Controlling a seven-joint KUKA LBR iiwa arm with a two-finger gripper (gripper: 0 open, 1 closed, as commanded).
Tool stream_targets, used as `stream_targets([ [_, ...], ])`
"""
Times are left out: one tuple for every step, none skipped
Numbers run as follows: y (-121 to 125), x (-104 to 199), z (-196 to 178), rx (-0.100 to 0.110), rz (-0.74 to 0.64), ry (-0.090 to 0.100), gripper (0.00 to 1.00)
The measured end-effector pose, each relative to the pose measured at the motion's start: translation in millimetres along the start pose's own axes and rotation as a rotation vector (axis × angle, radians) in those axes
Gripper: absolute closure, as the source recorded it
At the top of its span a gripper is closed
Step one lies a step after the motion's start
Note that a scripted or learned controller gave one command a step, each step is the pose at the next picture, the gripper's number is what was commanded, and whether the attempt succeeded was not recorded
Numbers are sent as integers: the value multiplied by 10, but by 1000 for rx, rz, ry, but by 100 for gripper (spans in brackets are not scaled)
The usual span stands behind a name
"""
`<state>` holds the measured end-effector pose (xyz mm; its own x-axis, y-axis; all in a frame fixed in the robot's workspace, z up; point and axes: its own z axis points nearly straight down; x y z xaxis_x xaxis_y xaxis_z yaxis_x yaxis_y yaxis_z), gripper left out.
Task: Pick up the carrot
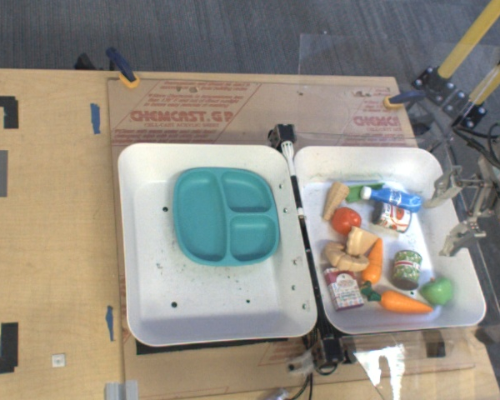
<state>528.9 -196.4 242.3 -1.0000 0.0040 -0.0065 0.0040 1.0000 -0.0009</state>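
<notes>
Your pincer (450,215) hangs at the right rim of the right bin (417,161), its two prongs spread apart with nothing between them, so read it as released and empty. By that reading, you are at the approach step and the grasp has not begun. Closest to it inside the bin are a small can (407,267) and a green ball (438,290). Just beyond those lies the carrot (405,302), flat on the bin floor near the front edge. Its long axis runs roughly across the bin, left to right, dipping a little toward the front, and its narrow tip points right, almost touching the green ball. A second orange piece (374,261) stands more upright just to the carrot's left (a green tuft sits where the two meet, and I cannot tell which one it belongs to). The next move likely calls for bringing the pincer forward and left over the carrot's middle. Turn the prongs so they close across its width, and keep clear of the ball and the can. The left bin (150,290) with its teal plate (227,216) plays no part.
</notes>
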Motion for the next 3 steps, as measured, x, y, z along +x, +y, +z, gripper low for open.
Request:
stream_targets([
  [527, 387, 1231, -6, -272, 9, 0],
  [1047, 343, 1505, 3, -260, -11, 0],
  [1026, 290, 1377, 9, -258, -29, 100],
])
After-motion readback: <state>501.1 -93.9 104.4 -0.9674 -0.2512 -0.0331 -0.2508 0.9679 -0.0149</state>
